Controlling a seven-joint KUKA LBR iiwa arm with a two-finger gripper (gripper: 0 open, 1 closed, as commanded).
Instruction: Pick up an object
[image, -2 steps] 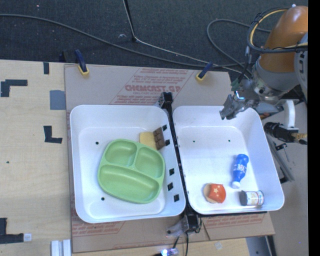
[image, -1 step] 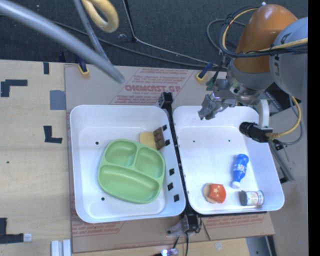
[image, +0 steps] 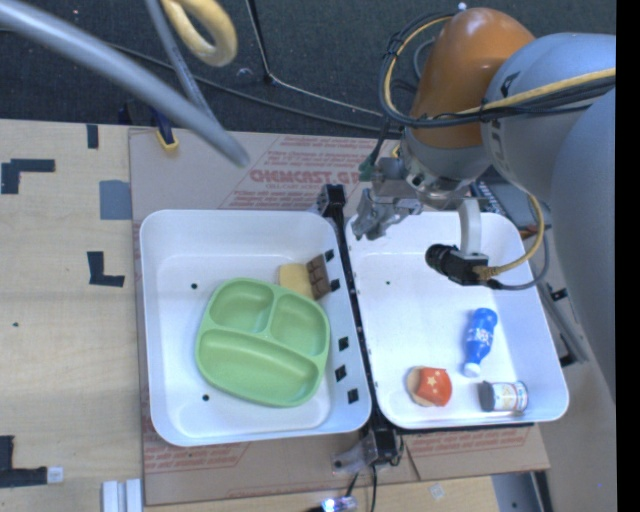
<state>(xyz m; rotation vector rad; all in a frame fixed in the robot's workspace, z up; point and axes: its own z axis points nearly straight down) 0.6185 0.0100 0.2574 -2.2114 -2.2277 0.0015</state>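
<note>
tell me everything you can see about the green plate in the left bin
The green plate is a pale green divided tray, plastic by its look, with rounded corners and three compartments: two smaller ones toward the far side, one long one nearer. It lies flat, turned at an angle, on the left bin's floor. A tan block sits at its far rim.

The two shallow white plastic bins (image: 160, 300) look smooth and faintly glossy. The green divided plastic tray (image: 264, 342) has a soft satin sheen. The blue plastic bottle (image: 480, 339) shines slightly. The brown cardboard sheet (image: 290, 170) under the bins looks matt, and the pale wooden benchtop (image: 60, 330) dull.
</note>
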